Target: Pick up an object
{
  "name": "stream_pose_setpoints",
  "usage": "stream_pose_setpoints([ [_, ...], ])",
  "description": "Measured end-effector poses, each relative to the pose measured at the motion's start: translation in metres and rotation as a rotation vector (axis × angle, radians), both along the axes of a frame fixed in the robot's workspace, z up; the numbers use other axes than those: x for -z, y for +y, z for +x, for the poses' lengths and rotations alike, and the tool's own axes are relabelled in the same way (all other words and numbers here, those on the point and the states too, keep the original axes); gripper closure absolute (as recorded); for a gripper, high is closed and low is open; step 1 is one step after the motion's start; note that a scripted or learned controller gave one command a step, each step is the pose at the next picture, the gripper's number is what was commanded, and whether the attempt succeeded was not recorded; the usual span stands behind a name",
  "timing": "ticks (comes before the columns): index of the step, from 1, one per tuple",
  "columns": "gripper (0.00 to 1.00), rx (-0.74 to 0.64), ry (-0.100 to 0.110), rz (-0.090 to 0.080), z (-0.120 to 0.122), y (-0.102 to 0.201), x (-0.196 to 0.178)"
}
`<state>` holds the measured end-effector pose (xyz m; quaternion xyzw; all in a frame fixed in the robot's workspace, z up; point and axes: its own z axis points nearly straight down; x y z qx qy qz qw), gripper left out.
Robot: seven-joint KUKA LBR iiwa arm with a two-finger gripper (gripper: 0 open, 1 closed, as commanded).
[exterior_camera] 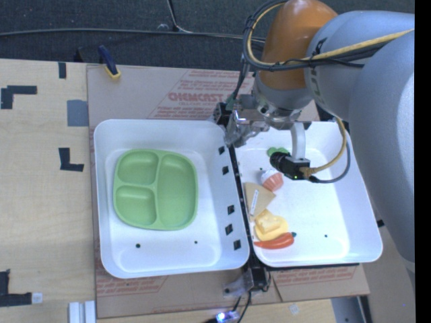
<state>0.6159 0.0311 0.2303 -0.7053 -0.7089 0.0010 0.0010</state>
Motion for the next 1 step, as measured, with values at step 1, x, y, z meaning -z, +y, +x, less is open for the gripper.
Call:
stream_pose_setpoints([
  [1,1.00,0.000,-0.001,0.000,-0.0111,0.0467,-0.0033],
])
